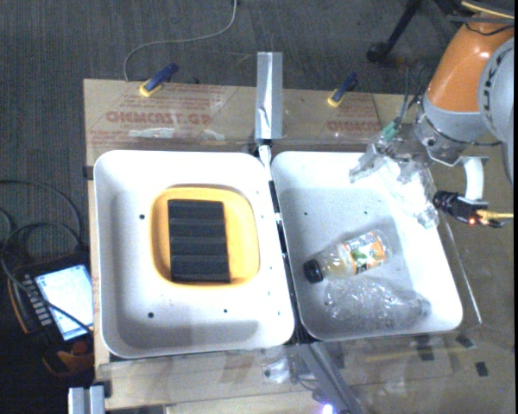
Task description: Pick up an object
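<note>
Overhead, the left bin [121, 257] holds a yellow tray [205, 235]. The right bin [311, 188] holds a clear bottle [350, 258] (black cap, lying down) beside crumpled plastic [371, 300]. The gripper [388, 164] hovers at its far edge, fingers spread, holding nothing.

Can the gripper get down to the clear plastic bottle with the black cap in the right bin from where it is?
Probably yes. The gripper hangs over the right white bin's far corner; the clear plastic bottle with the black cap lies uncovered, crumpled clear plastic just beside it.
</note>
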`<act>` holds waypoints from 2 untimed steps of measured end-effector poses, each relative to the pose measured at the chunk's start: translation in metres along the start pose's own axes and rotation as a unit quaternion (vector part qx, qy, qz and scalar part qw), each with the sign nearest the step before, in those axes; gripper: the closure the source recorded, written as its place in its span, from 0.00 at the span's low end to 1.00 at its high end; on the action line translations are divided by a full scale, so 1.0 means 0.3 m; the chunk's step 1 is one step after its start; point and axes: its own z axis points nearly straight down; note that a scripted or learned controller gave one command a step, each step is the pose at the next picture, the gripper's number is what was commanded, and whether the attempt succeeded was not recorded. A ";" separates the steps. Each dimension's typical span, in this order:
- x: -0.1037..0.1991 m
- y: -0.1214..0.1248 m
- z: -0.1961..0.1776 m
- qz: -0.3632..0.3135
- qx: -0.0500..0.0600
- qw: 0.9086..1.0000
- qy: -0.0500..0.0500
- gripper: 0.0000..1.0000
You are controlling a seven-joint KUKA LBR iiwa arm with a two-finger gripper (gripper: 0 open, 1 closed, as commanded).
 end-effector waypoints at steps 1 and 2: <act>-0.050 -0.141 0.364 -0.048 -0.001 0.999 0.000 0.00; 0.111 0.031 0.233 -0.059 -0.001 0.998 -0.001 0.00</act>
